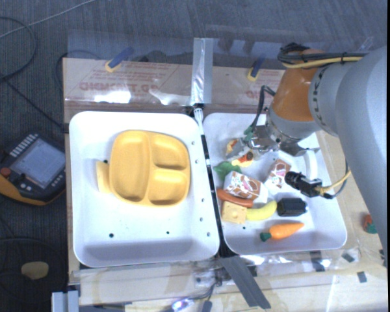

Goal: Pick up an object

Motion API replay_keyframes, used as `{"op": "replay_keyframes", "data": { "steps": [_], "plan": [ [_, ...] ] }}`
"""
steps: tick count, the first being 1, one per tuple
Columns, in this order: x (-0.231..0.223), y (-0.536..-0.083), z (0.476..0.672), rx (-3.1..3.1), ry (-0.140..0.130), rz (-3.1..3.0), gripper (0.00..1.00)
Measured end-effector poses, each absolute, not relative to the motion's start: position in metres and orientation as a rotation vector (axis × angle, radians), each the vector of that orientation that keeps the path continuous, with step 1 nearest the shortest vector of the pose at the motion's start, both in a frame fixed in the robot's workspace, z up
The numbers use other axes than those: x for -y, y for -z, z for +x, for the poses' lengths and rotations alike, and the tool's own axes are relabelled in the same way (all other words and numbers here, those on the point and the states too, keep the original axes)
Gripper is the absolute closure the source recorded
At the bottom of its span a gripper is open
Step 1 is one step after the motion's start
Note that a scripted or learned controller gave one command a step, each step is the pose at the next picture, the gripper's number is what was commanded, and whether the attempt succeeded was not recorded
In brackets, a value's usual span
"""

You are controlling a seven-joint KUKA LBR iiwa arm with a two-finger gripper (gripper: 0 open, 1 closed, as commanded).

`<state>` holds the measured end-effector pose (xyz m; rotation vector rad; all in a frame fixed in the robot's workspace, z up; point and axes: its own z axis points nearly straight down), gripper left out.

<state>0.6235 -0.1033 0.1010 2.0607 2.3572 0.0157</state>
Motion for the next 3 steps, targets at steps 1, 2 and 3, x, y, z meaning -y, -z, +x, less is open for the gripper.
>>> {"op": "replay_keyframes", "data": {
  "steps": [1, 2, 3],
  "plan": [
    [0.050, -0.183, 0.588, -2.388, 0.002, 2.044, 1.00],
    [0.050, -0.183, 0.588, -2.388, 0.002, 2.045, 0.00],
    [0.106, -0.093, 0.586, -2.244, -0.003, 2.192, 0.00]
  ]
}}
